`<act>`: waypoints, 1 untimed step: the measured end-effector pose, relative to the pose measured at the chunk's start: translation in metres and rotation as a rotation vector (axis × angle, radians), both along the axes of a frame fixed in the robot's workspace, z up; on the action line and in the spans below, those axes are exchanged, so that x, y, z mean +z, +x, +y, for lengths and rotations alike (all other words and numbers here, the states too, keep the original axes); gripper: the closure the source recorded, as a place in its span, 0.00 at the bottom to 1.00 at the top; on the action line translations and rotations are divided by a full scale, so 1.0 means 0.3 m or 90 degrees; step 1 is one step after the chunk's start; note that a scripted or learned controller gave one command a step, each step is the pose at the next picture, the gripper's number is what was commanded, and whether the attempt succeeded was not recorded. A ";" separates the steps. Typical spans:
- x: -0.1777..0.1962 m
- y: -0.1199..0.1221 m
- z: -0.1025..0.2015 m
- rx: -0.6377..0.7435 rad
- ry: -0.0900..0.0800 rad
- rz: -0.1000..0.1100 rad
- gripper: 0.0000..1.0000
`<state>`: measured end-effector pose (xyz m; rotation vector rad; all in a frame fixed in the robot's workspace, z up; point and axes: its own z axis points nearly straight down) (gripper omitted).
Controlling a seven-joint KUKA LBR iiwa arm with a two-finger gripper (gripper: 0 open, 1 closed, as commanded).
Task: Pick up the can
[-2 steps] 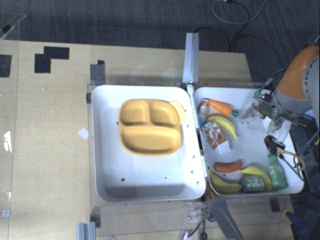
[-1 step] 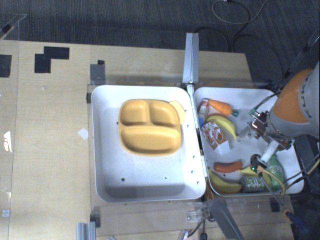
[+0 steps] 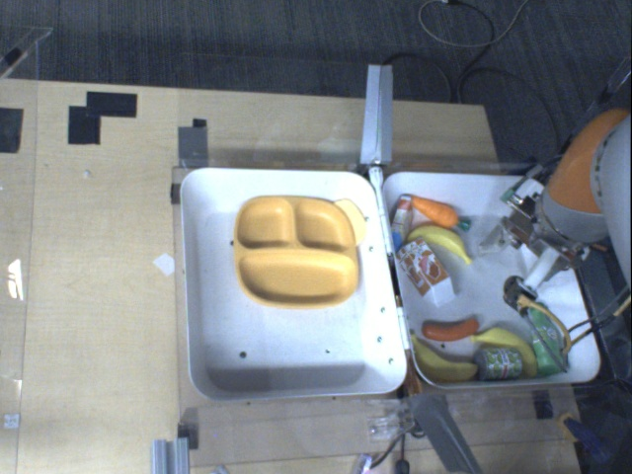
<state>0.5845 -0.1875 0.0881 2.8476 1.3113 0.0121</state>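
Note:
The can (image 3: 501, 362), green with a light label, lies on its side at the front of the right bin (image 3: 491, 181). It is wedged between a yellow banana (image 3: 446, 360) on its left and a green bottle (image 3: 546, 344) on its right. My gripper (image 3: 525, 248) hangs over the right part of that bin, up and to the right of the can and well apart from it. Nothing shows in its grasp. The grey wrist and orange band (image 3: 592, 161) reach in from the right edge.
The right bin also holds a carrot (image 3: 434, 208), another banana (image 3: 446, 242), a small printed carton (image 3: 423, 268) and a red sausage (image 3: 450, 329). A yellow divided tray (image 3: 295, 250) rests in the left bin (image 3: 212, 294). A metal post (image 3: 376, 117) stands between the bins.

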 end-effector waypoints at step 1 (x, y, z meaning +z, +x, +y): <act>0.043 0.011 0.008 0.006 0.000 -0.004 1.00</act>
